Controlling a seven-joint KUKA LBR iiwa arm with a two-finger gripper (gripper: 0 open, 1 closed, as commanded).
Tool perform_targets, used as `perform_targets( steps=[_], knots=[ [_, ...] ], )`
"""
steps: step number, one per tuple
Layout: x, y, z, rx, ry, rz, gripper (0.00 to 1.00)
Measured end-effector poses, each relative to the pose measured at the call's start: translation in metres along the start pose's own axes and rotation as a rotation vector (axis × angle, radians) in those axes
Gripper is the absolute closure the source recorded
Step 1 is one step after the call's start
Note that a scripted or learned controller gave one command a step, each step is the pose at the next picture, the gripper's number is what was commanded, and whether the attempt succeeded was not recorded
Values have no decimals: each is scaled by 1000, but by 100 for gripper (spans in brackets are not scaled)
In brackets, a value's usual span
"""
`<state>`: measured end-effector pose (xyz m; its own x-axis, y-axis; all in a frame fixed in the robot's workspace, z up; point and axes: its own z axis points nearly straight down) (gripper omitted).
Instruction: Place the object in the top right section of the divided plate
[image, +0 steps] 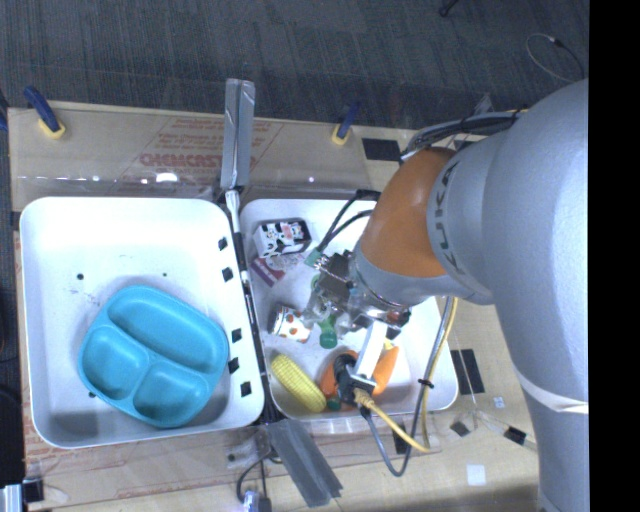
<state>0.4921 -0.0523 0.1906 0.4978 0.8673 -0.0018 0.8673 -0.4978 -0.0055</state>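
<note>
The blue divided plate (152, 353) lies in the left bin (60, 240), with one long section and two smaller ones, all bare. My gripper (330, 312) is low over the middle of the right bin (345, 212), under the orange-banded wrist. Just below it sit a small green piece (327, 340) and a red-and-white packet (291, 326). A yellow corn cob (297, 383) and an orange carrot-like toy (372, 372) lie near the bin's front wall. A black-and-white packet (283, 238) rests at the back. The arm hides the bin's right half.
A metal divider (238, 135) runs between the two bins. A yellow cable (400, 425) loops off the arm over the right bin's front edge. Blue clamps (45, 112) hold the bench sheet at the back.
</note>
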Motion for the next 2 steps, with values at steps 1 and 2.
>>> perform_targets(
  steps=[1,2],
  knots=[
    [-8,21,-42,-1,0,-105,100],
    [46,-42,-10,0,-1,-196,100]
  ],
)
